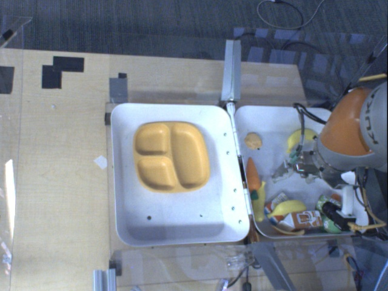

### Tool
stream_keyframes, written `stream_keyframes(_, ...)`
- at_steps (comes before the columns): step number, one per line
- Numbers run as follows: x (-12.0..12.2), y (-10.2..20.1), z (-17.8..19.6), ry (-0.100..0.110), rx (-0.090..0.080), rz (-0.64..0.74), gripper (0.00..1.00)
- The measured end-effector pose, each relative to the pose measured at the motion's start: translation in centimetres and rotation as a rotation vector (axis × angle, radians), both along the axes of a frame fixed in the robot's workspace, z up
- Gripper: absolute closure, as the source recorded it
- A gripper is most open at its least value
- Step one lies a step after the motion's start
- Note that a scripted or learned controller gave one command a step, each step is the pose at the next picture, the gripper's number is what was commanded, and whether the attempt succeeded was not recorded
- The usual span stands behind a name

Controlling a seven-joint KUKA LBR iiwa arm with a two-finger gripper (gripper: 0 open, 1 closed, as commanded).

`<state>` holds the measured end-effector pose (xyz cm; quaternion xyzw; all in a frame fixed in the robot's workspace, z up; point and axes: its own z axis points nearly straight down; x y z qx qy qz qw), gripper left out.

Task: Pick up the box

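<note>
A: Where does the box (301, 220) lie?

B: At the near edge of the right bin (267, 123), flat on its side, brown and white with print on it. A yellow banana-shaped piece (285, 208) touches its far side, and a dark green item (330, 217) sits just to its right.

A: And the gripper (293, 167)?

B: It hangs low over the middle of the right bin, farther from the camera than the box. Its metal fingers (280, 172) look spread with nothing between them, though the wrist hides part of them.

A: How would the box handle?

B: It looks like a small cardboard carton, so probably light and fairly stiff, though its walls may dent under a hard squeeze. The printed face could be a little slick.

A: Where should the arm take hold?

B: Likely across the short width, near the middle of its length, where the two long sides offer flat, parallel faces. The crowding is the trouble: the banana-shaped piece could block one finger from sliding down beside the box.

A: Anything else nearby?

B: An orange carrot (253, 174) by the divider, well apart from the box. The left bin (121, 162) holds a yellow divided tray (171, 156).
</note>
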<state>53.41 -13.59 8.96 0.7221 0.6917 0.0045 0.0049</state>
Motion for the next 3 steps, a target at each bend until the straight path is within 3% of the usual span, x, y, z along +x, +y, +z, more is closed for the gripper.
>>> stream_keyframes(1,13.2,2.6,-0.3,0.031,0.007,0.001,0.0)
stream_keyframes(2,6.1,-4.4,-0.1,0.004,-0.004,0.138,0.0)
stream_keyframes(3,6.4,-4.2,1.2,-0.005,-0.004,0.14,1.0)
